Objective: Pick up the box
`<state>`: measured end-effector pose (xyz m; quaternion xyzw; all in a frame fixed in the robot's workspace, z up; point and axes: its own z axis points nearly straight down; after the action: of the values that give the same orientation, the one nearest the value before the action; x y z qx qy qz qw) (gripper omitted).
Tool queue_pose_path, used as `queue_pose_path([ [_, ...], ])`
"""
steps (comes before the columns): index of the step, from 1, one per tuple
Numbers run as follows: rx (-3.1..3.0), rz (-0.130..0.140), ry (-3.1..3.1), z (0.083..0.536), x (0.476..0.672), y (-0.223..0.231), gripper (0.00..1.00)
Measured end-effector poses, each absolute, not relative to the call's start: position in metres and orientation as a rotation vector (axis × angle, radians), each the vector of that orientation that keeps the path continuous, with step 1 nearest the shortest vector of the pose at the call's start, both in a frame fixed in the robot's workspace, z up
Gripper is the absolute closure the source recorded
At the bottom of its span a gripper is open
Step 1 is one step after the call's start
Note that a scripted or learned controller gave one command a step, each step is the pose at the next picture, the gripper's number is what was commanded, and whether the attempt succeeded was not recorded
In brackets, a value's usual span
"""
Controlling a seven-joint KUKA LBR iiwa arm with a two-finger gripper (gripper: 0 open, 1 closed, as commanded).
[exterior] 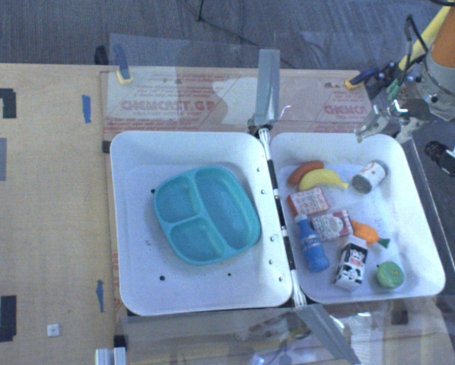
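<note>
Looking at the banana (323, 179), you find the box (310, 202) lying flat just below it. It seems light, stiff and thin, so pinch its two long edges. The gripper (385, 122) hangs up past the banana, open, holding nothing.

There's the grey arm (445, 73), orange band bright above its wrist, yellow and black cables looping off it, blue fittings beside a pale metal gripper (380, 124).

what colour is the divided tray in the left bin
The divided tray is turquoise blue; it shows plainly in the camera view, lying in the left bin.
</note>
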<state>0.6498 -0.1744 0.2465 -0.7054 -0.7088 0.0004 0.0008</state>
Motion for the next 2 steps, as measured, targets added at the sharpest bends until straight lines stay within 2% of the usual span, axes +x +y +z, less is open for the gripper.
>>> queue_pose_path([
  [1,-2.215,0.001,-2.226,0.246,0.65,-0.174,0.0],
  [2,-2.418,0.002,-2.004,0.122,0.609,-0.142,0.0],
])
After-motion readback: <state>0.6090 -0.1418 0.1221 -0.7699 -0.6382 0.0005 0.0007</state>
